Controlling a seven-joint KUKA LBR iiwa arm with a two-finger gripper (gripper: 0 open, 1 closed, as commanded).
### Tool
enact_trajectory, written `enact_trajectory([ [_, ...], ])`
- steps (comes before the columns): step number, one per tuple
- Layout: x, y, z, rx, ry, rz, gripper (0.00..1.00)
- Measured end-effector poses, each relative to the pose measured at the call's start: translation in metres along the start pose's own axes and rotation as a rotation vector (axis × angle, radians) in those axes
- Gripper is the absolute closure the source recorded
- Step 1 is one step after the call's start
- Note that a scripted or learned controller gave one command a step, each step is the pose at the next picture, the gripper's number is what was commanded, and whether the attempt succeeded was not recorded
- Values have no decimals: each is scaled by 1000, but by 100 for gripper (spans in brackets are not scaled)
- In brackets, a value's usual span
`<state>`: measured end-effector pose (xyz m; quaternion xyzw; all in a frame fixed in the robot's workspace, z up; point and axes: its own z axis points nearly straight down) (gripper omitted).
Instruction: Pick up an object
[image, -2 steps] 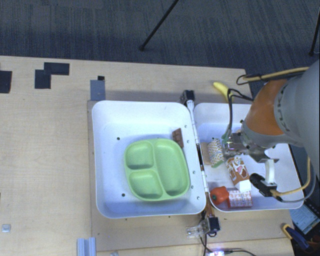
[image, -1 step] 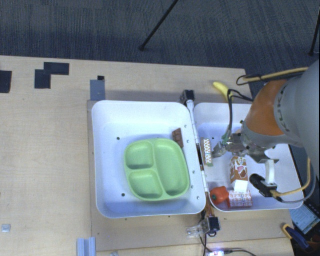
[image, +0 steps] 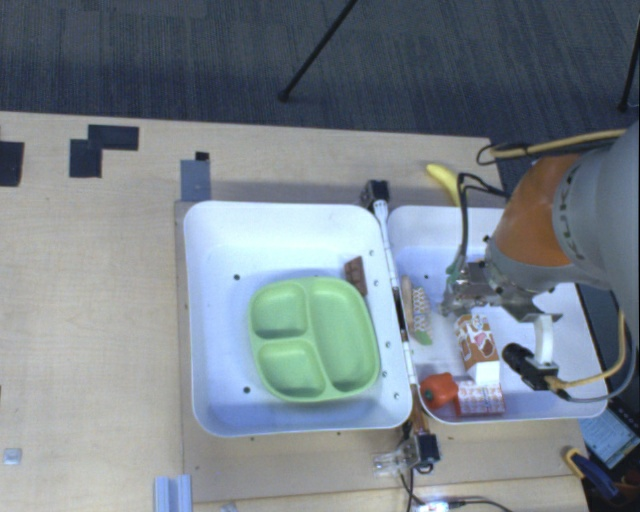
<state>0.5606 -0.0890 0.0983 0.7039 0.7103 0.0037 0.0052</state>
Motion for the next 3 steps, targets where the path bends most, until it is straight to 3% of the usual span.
enact_trajectory([
  [1,-45,90,12,9,1,3,100],
  [2,-119,33,-67,8,-1,6,100],
  [3,-118,85,-126,7,0,3,100],
])
